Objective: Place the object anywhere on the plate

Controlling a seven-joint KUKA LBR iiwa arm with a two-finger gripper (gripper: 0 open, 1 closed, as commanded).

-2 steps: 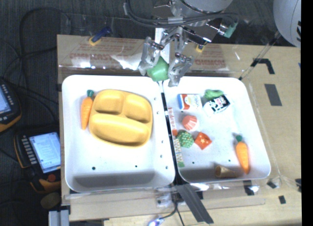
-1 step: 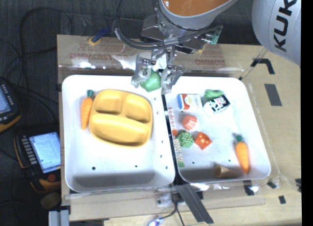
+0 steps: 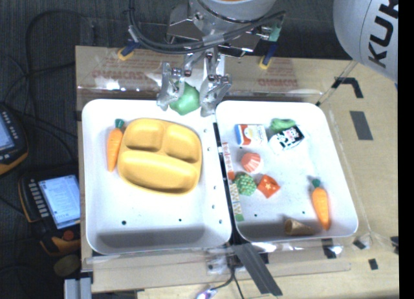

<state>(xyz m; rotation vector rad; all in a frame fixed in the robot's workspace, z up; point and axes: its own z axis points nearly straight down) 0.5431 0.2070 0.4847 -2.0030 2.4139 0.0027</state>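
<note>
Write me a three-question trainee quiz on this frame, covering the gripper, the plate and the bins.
1. True or false: the gripper has a green object between its fingers.
2. Which bin holds the yellow plate? A) left bin B) right bin
3. Fill in: the carrot in the left bin lies beside the plate's ____ edge.

Key
1. True. The green object sits between the fingers, above the far rim of the left bin.
2. A. The divided yellow plate is in the left bin; the right bin holds small food toys, among them a second carrot.
3. Left.
</note>
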